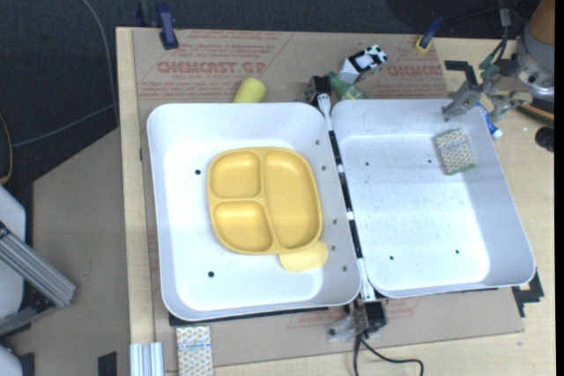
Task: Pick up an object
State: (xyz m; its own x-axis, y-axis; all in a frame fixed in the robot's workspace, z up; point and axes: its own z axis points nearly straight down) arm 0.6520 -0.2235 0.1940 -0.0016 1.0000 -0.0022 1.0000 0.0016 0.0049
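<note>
The gripper is hovering with fingers spread, grasping nothing, at the right white bin's one o'clock corner. The small speckled flat sponge-like pad, just beside at six o'clock, is probably light and soft; pinch across opposite edges.

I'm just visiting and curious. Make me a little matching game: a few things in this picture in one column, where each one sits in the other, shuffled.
Things:
1. yellow divided plate
2. small patterned sponge
3. yellow cylinder
4. gripper

Places:
A. on the board behind the left bin
B. in the right bin, near its far right corner
C. over the right bin's far edge
D. in the middle of the left bin

Pairs: 1-D, 2-B, 3-A, 4-C
</note>
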